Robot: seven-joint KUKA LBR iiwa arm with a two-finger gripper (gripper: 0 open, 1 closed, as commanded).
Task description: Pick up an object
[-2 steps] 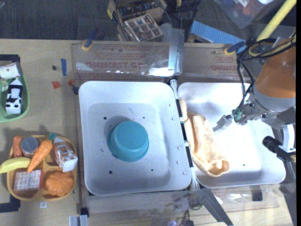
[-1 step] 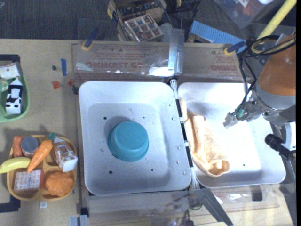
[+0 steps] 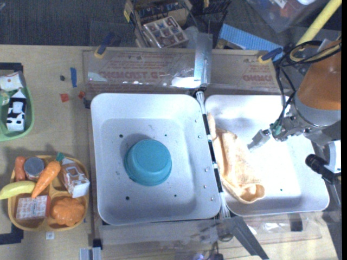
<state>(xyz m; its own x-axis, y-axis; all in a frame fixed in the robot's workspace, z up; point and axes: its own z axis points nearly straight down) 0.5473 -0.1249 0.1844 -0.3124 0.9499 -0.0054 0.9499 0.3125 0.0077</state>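
Observation:
A round blue bowl (image 3: pixel 148 162) lies upside down in the middle of the left white bin (image 3: pixel 105 118). A floppy tan and orange item (image 3: pixel 237 167) stretches along the left wall of the right white bin (image 3: pixel 306 191), and its lower end curls up near the front. My gripper (image 3: pixel 259 139) hangs over the right bin, just right of the tan item's upper part and a little above it. The grey arm with its orange band (image 3: pixel 325 88) comes in from the right. Nothing shows in the gripper.
A yellow tray (image 3: pixel 13 210) of toy food, with a carrot and a banana, sits on the bench at far left, below a green dish (image 3: pixel 27 121). Cardboard panels (image 3: pixel 141 72) stand behind both bins. Black cables (image 3: pixel 282 85) hang by the arm.

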